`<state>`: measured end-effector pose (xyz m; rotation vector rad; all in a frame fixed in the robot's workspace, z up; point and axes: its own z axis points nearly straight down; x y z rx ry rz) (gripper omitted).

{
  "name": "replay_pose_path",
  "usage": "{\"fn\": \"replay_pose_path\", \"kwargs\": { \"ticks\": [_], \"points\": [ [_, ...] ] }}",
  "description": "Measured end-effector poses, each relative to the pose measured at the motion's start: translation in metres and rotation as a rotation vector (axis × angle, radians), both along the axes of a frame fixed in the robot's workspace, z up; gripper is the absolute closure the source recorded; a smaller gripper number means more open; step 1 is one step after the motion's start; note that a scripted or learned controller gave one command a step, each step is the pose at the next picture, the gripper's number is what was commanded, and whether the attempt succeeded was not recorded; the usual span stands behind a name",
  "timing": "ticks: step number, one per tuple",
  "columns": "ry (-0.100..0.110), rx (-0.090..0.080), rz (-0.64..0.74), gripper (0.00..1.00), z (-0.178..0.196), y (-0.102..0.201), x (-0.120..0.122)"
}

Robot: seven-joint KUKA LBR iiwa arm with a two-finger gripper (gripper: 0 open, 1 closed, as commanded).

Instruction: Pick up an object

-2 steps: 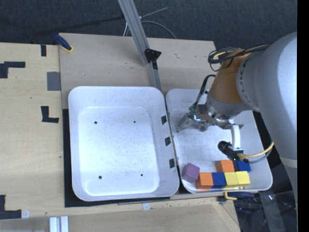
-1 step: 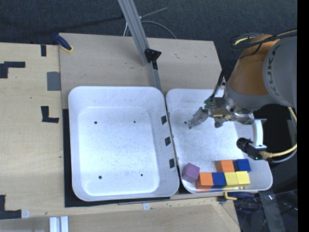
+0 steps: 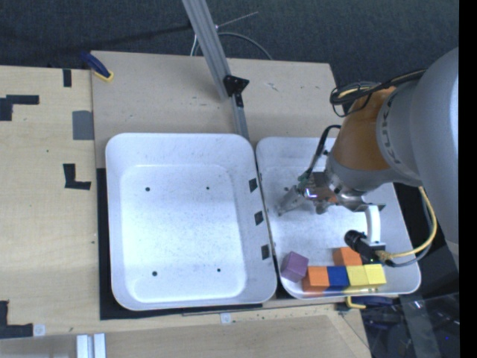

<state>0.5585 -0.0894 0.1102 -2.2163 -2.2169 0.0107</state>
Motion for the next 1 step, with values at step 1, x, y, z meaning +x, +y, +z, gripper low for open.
{"fn": "replay_pose_path", "kwargs": {
  "ticks": [1],
  "points": [
    [-0.003, 0.0, -0.001, 0.0, -0.0201, -0.0115, -0.0165]
  ]
}}
